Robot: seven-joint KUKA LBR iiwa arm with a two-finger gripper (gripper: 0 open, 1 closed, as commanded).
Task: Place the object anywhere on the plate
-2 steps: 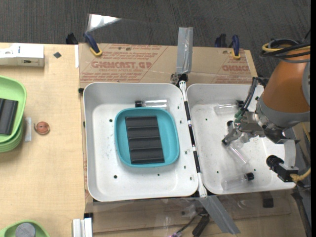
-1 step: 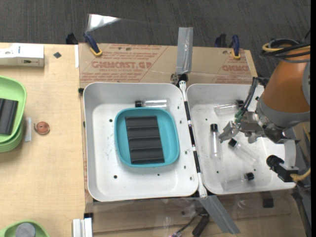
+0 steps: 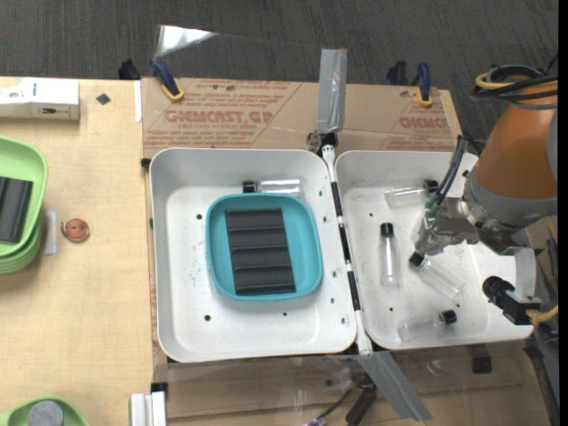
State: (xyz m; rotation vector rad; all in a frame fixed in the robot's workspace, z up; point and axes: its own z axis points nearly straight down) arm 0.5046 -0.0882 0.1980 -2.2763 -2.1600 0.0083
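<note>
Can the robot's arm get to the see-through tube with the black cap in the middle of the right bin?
Probably yes. The end effector hangs over the same right bin, close beside that tube. The tube lies in the open on the bin floor with nothing on top of it.

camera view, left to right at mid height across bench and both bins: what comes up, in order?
From the left: green dish → small reddish disc → teal plate → black-capped vial lying in the right bin → gripper.
</note>
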